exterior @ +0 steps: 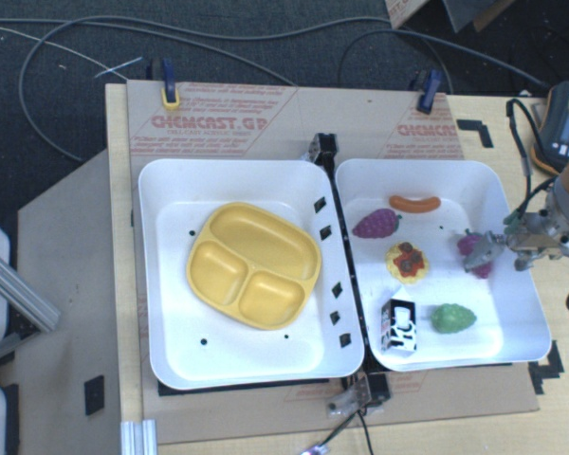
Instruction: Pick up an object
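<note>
Purple toy (471, 245) at right of frame lies against your gripper (482, 251), placed for grasping. Whether it's grasping, you cannot tell.

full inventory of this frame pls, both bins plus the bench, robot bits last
white bins: 2, white, side by side on the bench
divided plate: 1, yellow, middle of left bin
toy sausage: 1, orange-red, top of right bin
toy grape bunch: 1, purple, right bin upper left
small purple toy: 1, purple, right bin right side, at the gripper
toy pizza: 1, yellow with red topping, right bin centre
black-and-white carton: 1, right bin bottom left
green toy: 1, green, right bin bottom
clamps: 2, blue, bench's far edge
cardboard sheet: 1, tan, under the bins
gripper: 1, grey, right bin's right side, beside the small purple toy
</note>
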